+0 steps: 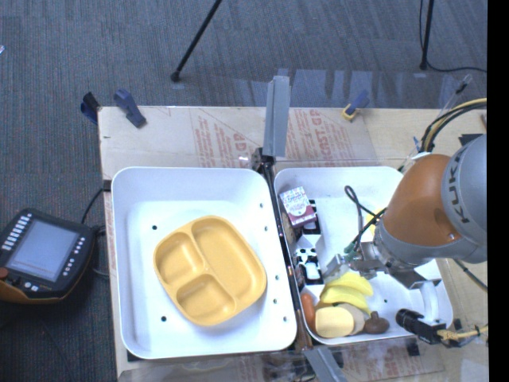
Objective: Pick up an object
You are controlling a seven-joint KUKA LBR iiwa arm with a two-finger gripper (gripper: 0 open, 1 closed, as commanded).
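My gripper [355,259] hangs low over the right bin [338,177], under the orange-banded wrist, just above a yellow banana [347,290]. In front of the banana lies a pale yellow rounded piece [334,321], with an orange carrot [308,309] to its left and a small brown item [374,322] to its right. A pink-and-white carton [296,204] lies at the bin's back left. A black-and-white patterned object [308,261] sits along the left wall. The wrist hides the gripper's tips.
The left bin [135,205] holds a yellow divided plate [209,270]. A grey upright post [277,122] stands behind the wall between the bins. A handheld pendant [40,253] lies on the floor to the left.
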